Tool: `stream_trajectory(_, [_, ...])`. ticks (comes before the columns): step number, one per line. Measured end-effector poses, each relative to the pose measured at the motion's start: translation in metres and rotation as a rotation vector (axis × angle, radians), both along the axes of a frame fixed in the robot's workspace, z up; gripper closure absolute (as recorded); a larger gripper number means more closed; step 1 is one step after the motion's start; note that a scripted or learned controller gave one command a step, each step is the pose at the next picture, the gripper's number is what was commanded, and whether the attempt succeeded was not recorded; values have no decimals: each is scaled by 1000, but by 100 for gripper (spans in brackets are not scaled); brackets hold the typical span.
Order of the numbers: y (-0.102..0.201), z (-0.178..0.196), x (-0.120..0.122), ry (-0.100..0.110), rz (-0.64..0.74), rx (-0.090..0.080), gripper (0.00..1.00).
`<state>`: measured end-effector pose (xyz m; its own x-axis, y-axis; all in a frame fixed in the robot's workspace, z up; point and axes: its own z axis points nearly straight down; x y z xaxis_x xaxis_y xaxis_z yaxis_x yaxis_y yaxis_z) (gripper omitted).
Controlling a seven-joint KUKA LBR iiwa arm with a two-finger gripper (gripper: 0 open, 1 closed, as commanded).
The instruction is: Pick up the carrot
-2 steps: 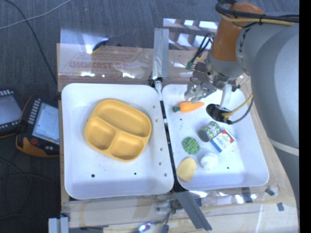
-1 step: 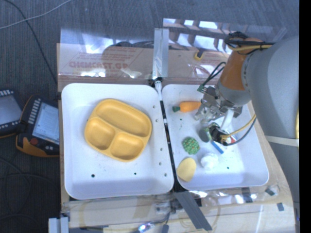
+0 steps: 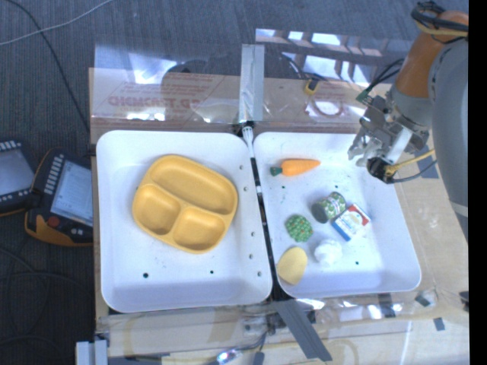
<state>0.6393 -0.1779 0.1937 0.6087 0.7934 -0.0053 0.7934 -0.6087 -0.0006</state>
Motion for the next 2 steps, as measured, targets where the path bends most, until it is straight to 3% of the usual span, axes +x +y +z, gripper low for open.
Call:
stream_trajectory(1, [-31, 108, 7, -1, -168, -1, 0])
stream_trajectory(2, [-42, 175, -33, -1, -64, 0, 0])
